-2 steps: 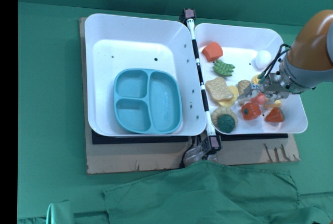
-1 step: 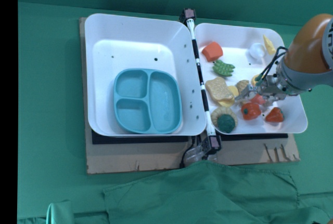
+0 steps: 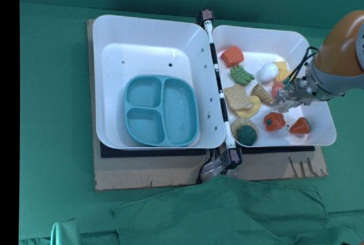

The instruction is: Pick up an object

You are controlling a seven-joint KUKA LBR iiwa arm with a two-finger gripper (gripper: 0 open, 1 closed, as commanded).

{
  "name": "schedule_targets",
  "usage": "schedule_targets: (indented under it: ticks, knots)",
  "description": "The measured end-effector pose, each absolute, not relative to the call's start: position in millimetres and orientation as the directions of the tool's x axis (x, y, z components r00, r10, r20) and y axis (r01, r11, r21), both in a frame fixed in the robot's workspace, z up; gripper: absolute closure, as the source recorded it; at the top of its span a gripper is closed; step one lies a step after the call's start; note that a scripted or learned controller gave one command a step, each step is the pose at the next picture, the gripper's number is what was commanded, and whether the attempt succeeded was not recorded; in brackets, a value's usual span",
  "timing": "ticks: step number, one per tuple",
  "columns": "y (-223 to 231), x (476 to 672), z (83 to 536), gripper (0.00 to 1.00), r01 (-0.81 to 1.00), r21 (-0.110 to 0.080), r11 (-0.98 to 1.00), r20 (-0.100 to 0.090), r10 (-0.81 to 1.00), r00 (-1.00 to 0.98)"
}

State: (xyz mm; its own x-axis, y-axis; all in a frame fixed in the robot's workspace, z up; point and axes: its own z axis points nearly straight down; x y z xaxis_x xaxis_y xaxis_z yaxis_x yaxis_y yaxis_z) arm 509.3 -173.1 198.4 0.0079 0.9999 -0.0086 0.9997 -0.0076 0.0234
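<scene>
Teal divided plate (image 3: 162, 111) in left bin (image 3: 114, 39); toy food (image 3: 250, 102) in right bin (image 3: 296, 42).

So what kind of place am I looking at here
Likely a robot lab bench for grasping trials: the arm reaches into a white bin of toy food, beside a teal divided plate, on green cloth.

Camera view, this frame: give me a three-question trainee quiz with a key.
1. True or false: the divided teal plate lies in the left bin.
2. Which bin is the gripper over? A) left bin B) right bin C) neither
3. Fill in: the white egg lies in the ____ bin.

Key: 1 true. 2 B, among the toy foods, near the red pepper. 3 right.
</scene>
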Motion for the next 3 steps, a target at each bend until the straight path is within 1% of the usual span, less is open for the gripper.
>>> schedule_targets:
  ticks: [1, 2, 3]
  knots:
    - [-173, 507.1, 244, 1.0, 1.0, 0.009, -0.003, -0.004, 1.0, 0.003]
    - [-175, 498.9, 303, 1.0, 1.0, 0.012, -0.003, -0.005, 1.0, 0.003]
    - [-169, 498.3, 366, 1.0, 1.0, 0.012, -0.002, -0.004, 1.0, 0.002]
